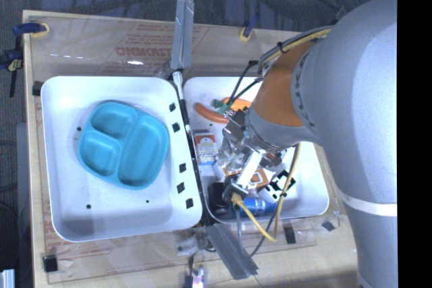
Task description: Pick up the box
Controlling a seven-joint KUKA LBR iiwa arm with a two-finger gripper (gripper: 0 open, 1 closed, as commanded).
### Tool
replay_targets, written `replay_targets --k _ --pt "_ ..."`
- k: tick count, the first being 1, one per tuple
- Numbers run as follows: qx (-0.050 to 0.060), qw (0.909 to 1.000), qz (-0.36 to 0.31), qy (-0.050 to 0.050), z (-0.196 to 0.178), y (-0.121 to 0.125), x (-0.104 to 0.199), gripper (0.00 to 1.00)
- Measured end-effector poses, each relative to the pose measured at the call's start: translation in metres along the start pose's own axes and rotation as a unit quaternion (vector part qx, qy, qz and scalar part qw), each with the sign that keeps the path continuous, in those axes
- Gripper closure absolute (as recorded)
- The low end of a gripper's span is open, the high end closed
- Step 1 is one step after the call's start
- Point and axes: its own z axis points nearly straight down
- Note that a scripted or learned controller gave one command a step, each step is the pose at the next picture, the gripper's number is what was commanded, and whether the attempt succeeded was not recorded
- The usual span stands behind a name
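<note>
Wooden table [101, 44], two white bins side by side. Left bin [61, 165] carries a blue divided tray [125, 143]. Over the right bin [314, 195], the gripper [237, 168] hangs low, its opening impossible to judge, beside the small box [204, 144] near the divider.

You see two smooth, glossy white plastic bins [61, 212]; at nine o'clock a glossy blue plastic tray [123, 143]; the arm [364, 91] looks matt grey, bench [135, 44] wooden
</note>
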Motion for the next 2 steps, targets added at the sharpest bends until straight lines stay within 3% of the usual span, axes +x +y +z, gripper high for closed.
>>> replay_targets --k 1,2 --pt "-0.004 0.9966 -0.082 0.004 0.068 0.002 -0.026 1.0" --pt "-0.004 0.9773 -0.212 0.001 -0.001 -0.034 0.025 1.0"
